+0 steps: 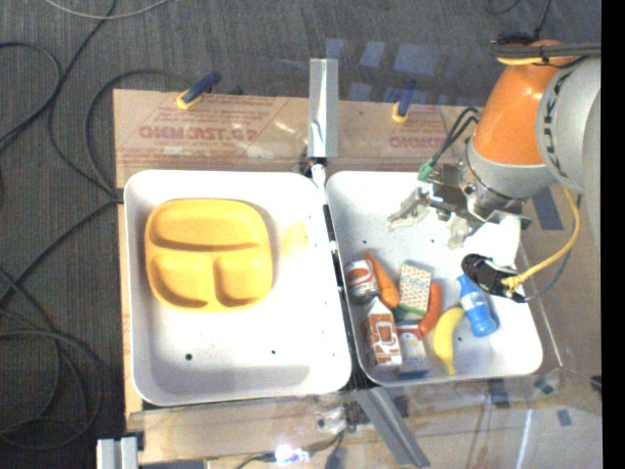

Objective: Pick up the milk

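You are at the approach step, by my reading; the gripper [434, 217] hangs over the upper part of the right bin [532, 360] with its fingers spread apart and nothing between them; it touches no object. The milk [383, 333], a small carton, lies low in that bin toward its left wall, just below the soda can [360, 278] and beside the carrot [388, 281]. Your next move calls for travelling down-frame and leftward, then descending squarely over the carton without snagging its close neighbours.
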{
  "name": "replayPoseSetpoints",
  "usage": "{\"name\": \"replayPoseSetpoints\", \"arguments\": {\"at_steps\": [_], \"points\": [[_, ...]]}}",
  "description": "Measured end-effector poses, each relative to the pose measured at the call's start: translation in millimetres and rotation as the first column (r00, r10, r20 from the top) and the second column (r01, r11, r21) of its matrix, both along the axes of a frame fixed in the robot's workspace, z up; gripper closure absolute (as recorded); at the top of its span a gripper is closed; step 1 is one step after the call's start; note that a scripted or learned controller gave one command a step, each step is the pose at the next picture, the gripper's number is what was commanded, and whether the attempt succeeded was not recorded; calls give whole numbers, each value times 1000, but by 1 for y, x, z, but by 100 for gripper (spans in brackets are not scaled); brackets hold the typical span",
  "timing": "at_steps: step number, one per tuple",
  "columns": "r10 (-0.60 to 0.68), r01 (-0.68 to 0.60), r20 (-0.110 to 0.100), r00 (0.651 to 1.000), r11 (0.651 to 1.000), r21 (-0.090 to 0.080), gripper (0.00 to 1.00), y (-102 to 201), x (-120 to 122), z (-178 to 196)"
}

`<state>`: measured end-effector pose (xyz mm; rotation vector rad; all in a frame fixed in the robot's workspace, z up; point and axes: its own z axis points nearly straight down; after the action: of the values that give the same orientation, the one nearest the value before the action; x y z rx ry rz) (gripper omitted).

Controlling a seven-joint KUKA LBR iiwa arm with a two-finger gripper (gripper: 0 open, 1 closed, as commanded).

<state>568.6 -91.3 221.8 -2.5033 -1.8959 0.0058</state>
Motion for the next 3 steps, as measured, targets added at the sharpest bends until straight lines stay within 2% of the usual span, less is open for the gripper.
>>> {"name": "replayPoseSetpoints", "arguments": {"at_steps": [1, 2, 3], "points": [[19, -19, -2, 1000, 1000, 2, 0, 10, -61, -40], [207, -207, 0, 978, 978, 1, 0, 2, -32, -39], [385, -385, 0, 923, 923, 4, 0, 103, -62, -39]]}}
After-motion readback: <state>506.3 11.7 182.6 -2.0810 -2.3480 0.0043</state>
